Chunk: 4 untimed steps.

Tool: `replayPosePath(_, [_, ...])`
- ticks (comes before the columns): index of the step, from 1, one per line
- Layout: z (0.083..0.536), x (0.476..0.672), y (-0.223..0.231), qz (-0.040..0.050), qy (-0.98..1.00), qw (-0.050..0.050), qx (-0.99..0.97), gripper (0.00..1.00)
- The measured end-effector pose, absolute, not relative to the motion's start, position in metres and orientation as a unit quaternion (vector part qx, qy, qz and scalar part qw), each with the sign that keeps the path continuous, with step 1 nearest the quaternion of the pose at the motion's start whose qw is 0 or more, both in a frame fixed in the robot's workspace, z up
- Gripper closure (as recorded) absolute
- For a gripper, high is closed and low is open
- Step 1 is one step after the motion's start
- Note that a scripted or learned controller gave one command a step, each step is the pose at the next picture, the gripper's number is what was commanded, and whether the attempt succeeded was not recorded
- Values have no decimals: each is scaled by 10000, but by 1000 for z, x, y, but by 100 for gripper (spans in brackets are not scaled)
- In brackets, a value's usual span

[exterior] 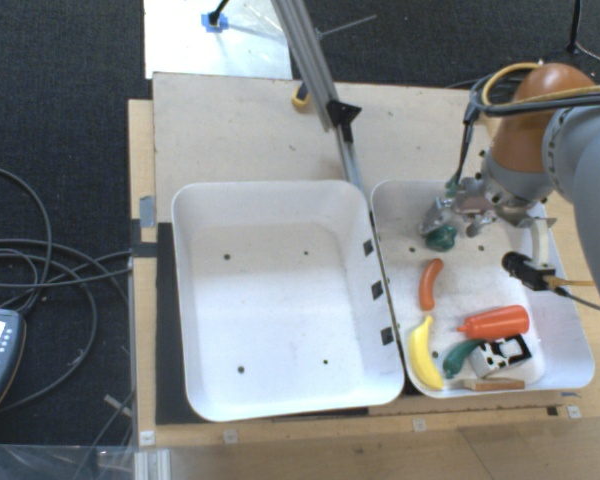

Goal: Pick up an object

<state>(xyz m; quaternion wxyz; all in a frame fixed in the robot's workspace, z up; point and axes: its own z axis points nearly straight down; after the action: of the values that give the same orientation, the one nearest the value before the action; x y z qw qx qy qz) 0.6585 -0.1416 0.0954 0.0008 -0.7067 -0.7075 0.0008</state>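
Dark green object (441,236) sits in the far part of the right bin (572,340), near the wall it shares with the left bin (280,298). You see the gripper (452,213) right above it, its metal end touching or almost touching the object's top. You cannot tell from this slant whether the gripper is open or closed, nor whether the green object rests on the bin floor or hangs just off it. The grey arm (585,153) comes in from the right, its orange band (530,118) over the bin's far edge.

Nearer to you in the same bin, an orange-red sausage shape (431,283) lies apart from the green object. A banana (423,353) lies along the left wall. Beside it you have a red bottle-shaped toy (495,321), a small green piece (458,354), a black-and-white item (504,353) and a thin wooden stick (492,384) against the near rim
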Motion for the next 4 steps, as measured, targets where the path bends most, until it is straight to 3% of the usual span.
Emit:
replayPosePath(1, [110, 661, -142, -15, -7076, -21, -7066, 100])
replayPosePath(4, [265, 658, -148, -22, -7079, -41, -7063, 100])
